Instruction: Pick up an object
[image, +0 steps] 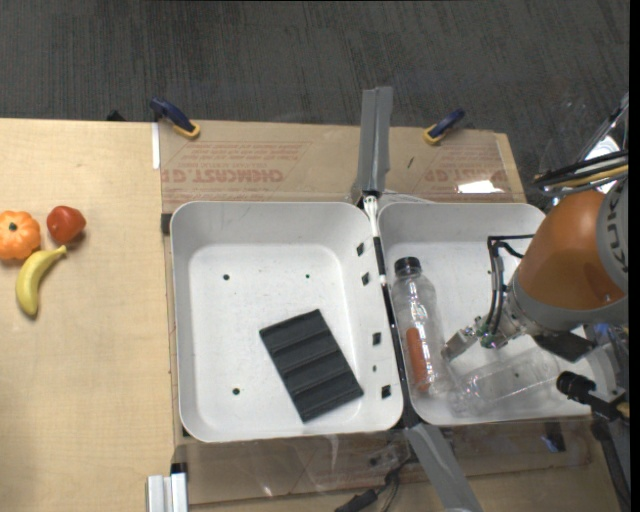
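In the right bin (450, 222) a clear plastic bottle (413, 300) with a black cap lies along the left wall. A thin orange-red stick (420, 360) rests beside it. A second clear bottle (502, 385) lies on its side near the front edge. My gripper (470, 340) hangs low in this bin, between the two bottles and just above the second one. The arm's orange band (568, 255) sits above it on the right. A black ribbed block (311, 364) lies slantwise in the left bin (185, 300).
An orange (17, 237), a red fruit (66, 224) and a banana (36, 281) sit on the wooden bench far left. A grey bar (374, 140) runs between the bins at the back. Clamps (175, 118) (443, 124) hold the cardboard behind them.
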